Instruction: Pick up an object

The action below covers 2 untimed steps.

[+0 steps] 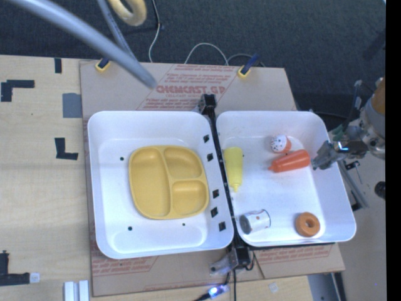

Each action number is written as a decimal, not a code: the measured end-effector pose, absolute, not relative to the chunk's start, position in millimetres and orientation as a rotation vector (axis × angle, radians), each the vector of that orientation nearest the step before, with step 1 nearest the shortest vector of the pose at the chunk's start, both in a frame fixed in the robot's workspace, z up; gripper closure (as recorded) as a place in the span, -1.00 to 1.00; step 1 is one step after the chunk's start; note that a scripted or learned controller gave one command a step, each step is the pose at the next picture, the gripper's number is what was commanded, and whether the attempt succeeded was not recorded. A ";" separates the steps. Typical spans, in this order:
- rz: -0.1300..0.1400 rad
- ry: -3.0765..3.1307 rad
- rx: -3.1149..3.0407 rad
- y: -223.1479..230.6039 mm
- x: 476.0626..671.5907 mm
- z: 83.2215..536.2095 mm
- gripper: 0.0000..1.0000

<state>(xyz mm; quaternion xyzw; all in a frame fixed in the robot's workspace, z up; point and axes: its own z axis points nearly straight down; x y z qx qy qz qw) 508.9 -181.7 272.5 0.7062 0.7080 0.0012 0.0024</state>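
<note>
Orange carrot just left of the end effector, long axis aimed at it

The orange, tapered plastic toy carrot [290,162] lies in the right shallow white bin [326,190], just left of the end effector [330,152], which hangs at that bin's right rim; its long axis runs nearly left-right, tilted slightly, with one end pointing toward the end effector, so a grasp would likely have to close across its narrow width. I cannot tell whether the end effector is open or closed; nothing shows between its tips. Just beyond the carrot sits a small white-and-orange ball-like toy [279,144]. Farther left lies a yellow plastic banana-like piece [234,167], lengthwise front to back. Nearer the camera are an orange ring doughnut [307,224] and a small grey-white cylinder [255,220]. Well apart, the left white bin [100,187] holds a yellow divided plate [168,181].
</note>
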 end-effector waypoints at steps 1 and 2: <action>-0.001 2.227 2.217 -130.5 517.8 256.5 1.00; 0.000 2.230 2.215 -76.5 543.8 252.4 1.00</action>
